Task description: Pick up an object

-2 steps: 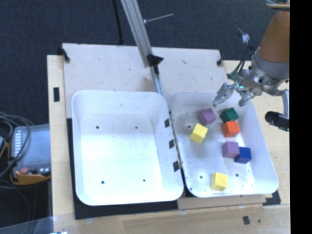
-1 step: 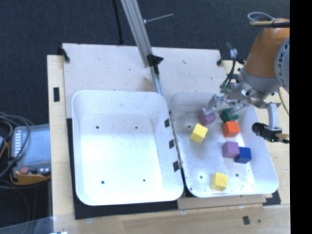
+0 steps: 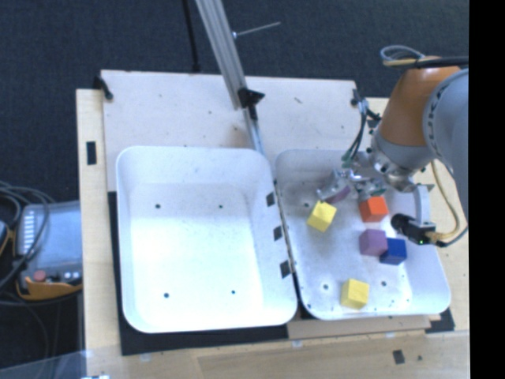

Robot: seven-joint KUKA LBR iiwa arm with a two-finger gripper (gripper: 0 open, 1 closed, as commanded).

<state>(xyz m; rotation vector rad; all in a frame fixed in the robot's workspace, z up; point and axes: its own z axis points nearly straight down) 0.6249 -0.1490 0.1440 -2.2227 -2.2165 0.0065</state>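
a: where are the blocks, and how do they sit?
b: all five lie in the right bin (image 3: 316, 306). the upper yellow cube (image 3: 321, 216) is turned cornerwise, a diamond to the camera; being cubes, none shows a long axis. the orange cube (image 3: 374, 208) sits squarer, the purple cube (image 3: 372, 242) touches the blue cube (image 3: 394, 250), and the lower yellow cube (image 3: 355, 293) lies near the front rim.
a: room to move?
b: the left bin (image 3: 126, 212) is bare white floor. the upper yellow cube stands apart from the others, nearer the wall between the bins.
a: the claw?
b: the claw (image 3: 338, 189) hangs just above that yellow cube, beside the orange one. how wide it stands i cannot tell; nothing visibly in it.
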